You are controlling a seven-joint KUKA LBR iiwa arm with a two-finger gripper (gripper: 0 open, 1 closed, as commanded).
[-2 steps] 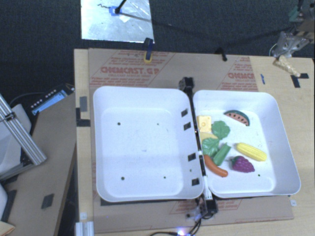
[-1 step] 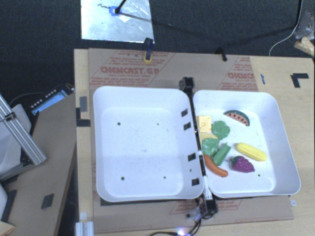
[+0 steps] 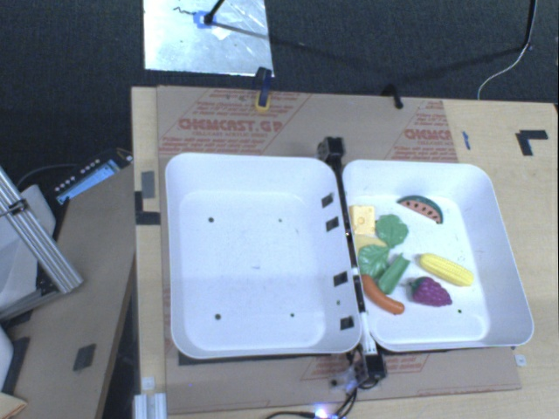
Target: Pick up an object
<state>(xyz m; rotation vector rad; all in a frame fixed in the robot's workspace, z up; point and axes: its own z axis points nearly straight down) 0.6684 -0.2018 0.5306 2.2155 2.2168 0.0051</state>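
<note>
Two white bins sit side by side on a board printed with red lettering [image 3: 229, 122]. The left bin [image 3: 188, 190] shows only its floor with a few small dark dots. All the toy food lies in the right bin [image 3: 463, 326], gathered toward its left half.

A watermelon slice [image 3: 420, 209] lies alone near the far wall. A yellow cheese wedge [image 3: 362, 220] sits against the left wall, touching a leafy green piece [image 3: 391, 230] just to its right. Below them a second green piece [image 3: 373, 257] and a dark green cucumber [image 3: 394, 273] overlap, and where one ends and the other begins is hard to make out. An orange carrot [image 3: 383, 295] lies at a slant under them, close to the left wall. An ear of corn [image 3: 446, 270] lies to the right of the cucumber, with a purple bunch of grapes [image 3: 431, 291] just beside it, nearer the camera.

Small black clips [image 3: 332, 224] run along the seam between the bins. A yellow clamp [image 3: 262, 101] grips the board's far edge, and a shiny sheet [image 3: 205, 23] lies on the dark floor beyond. A metal frame [image 3: 35, 238] is cut off at the left edge.
</note>
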